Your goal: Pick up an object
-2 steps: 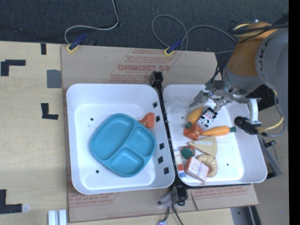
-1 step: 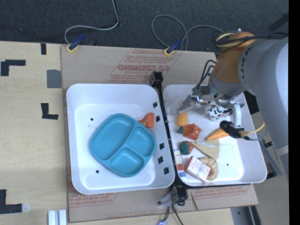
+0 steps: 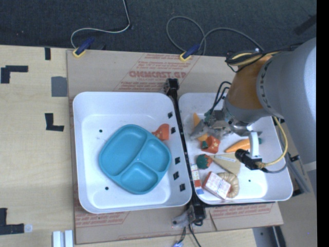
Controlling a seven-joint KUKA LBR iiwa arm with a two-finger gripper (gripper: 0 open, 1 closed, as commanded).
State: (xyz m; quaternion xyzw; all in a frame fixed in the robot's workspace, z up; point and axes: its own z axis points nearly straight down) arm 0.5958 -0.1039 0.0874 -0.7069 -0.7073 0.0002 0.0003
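A blue divided plate point(image 3: 135, 159) lies in the left bin point(image 3: 85, 112), an orange toy point(image 3: 162, 131) at its upper right edge. Red lettering on the cardboard point(image 3: 149, 73) is too blurred to read. In the right bin point(image 3: 275, 189), the gripper point(image 3: 208, 130) hangs among small toy foods point(image 3: 209, 144); whether it pinches anything cannot be told.
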